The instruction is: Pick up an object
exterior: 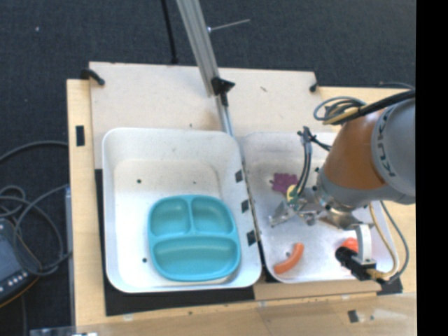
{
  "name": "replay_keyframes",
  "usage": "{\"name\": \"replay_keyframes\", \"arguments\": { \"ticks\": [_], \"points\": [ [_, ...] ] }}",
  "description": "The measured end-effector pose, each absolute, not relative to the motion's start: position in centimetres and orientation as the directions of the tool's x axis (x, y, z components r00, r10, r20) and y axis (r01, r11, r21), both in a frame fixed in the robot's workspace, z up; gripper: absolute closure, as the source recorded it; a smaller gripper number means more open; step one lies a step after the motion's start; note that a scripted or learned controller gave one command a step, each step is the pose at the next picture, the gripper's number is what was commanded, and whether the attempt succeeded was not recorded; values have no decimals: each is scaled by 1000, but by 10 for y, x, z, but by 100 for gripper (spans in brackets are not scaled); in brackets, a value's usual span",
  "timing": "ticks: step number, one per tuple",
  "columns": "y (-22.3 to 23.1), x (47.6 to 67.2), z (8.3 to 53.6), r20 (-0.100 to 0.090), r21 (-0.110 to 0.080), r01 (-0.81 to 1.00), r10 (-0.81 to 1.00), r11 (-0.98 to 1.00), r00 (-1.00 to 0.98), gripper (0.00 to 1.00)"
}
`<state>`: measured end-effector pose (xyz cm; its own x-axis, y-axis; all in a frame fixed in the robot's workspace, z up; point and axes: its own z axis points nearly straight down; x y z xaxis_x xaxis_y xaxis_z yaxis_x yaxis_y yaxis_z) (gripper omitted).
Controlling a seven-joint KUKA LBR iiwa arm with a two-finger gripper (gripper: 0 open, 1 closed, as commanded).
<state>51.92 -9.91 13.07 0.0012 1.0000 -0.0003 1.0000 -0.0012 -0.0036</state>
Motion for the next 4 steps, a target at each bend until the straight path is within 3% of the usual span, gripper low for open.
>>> {"name": "replay_keyframes", "arguments": {
  "ticks": [1,3,4],
  "points": [
    [-100,522,144,-1,5,1000,1000,-7,7,100],
    [-104,527,208,-1,5,1000,1000,3,-3,100],
    [-49,539,225,2,4,1000,1000,8,-8,100]
  ]
}}
